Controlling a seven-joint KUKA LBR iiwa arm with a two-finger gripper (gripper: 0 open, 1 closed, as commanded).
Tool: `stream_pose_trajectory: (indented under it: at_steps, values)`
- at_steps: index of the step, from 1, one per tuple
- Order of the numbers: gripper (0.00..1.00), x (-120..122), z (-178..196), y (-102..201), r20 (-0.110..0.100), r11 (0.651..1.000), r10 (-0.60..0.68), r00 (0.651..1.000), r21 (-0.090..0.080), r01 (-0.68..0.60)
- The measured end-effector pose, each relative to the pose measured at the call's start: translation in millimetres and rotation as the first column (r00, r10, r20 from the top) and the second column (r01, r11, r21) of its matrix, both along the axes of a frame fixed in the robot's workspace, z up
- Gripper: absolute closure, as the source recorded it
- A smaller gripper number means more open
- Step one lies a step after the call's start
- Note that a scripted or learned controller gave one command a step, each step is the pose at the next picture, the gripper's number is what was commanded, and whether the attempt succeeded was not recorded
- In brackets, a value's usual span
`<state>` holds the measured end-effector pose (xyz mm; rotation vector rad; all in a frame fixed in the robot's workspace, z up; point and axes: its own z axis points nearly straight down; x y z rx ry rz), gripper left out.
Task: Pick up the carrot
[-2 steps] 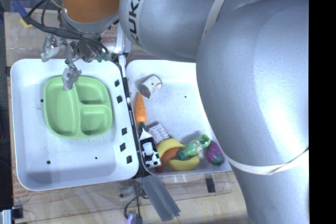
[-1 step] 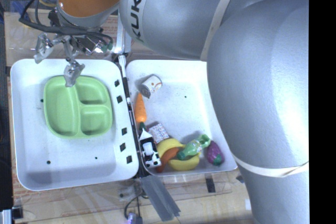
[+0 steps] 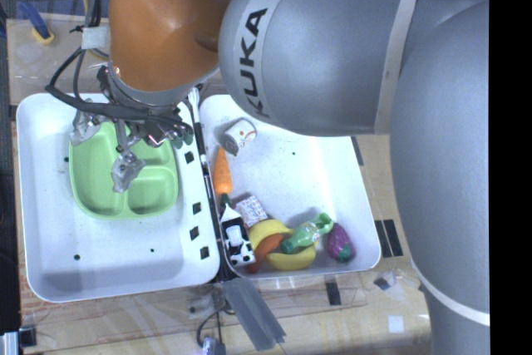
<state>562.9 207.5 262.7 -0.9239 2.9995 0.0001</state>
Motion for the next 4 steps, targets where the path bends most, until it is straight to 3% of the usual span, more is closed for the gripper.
stream_pose_trajectory:
  at_steps: [1,2,3,4]
  values:
    - [0.0,-43,-51,12,-0.002,0.89,0.456,0.89,0.0,-0.456]
    - [0.0,78,-151,1,0.001,0.899,0.437,0.899,0.001,-0.437]
    - [0.0,-51,-62,3,-0.001,0.669,0.743,0.669,0.0,-0.743]
    - [0.0,-73,-173,4,-0.002,0.648,0.762,0.648,0.001,-0.762]
